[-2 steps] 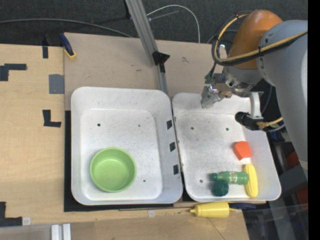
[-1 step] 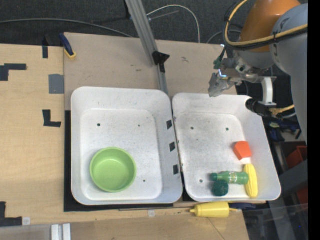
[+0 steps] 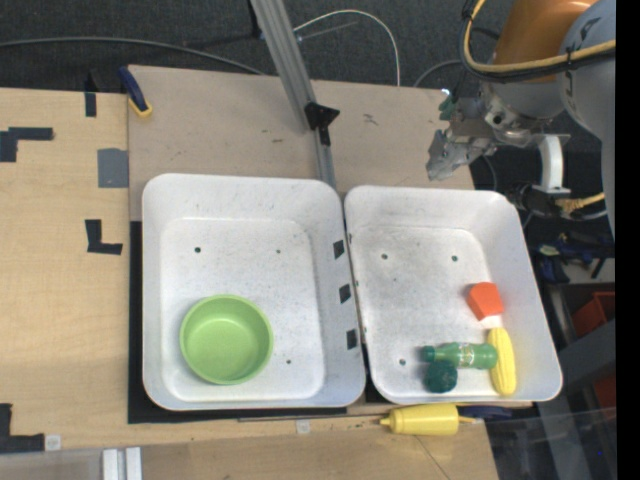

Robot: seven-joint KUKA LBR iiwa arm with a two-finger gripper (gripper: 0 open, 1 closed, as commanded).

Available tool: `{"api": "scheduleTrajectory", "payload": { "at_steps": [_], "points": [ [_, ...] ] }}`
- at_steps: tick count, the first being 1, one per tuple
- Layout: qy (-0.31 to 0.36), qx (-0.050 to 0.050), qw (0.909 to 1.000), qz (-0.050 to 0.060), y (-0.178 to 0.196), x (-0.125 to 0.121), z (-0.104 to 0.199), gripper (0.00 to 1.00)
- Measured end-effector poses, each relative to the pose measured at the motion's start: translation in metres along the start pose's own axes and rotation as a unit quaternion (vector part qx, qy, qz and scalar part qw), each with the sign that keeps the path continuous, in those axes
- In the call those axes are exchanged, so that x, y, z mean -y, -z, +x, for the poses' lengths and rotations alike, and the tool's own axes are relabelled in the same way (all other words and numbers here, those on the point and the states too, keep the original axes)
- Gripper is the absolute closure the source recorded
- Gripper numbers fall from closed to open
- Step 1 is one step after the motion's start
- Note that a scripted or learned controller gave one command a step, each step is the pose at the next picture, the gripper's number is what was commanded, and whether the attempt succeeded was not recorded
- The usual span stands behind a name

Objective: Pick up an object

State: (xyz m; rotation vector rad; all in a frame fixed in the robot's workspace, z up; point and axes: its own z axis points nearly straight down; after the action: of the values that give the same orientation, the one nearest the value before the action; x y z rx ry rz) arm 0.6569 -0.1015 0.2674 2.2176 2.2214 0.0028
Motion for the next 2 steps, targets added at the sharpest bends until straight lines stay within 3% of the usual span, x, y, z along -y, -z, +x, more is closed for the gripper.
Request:
{"api": "scheduleTrajectory", "payload": {
  "at_steps": [1, 2],
  "points": [
    [0.002, -0.001, 1.0, 0.003, -0.013, 0.025, 0.056, 1.0],
    [0.001, -0.001, 1.0, 0.004, -0.021, 0.051, 0.093, 1.0]
  ]
}}
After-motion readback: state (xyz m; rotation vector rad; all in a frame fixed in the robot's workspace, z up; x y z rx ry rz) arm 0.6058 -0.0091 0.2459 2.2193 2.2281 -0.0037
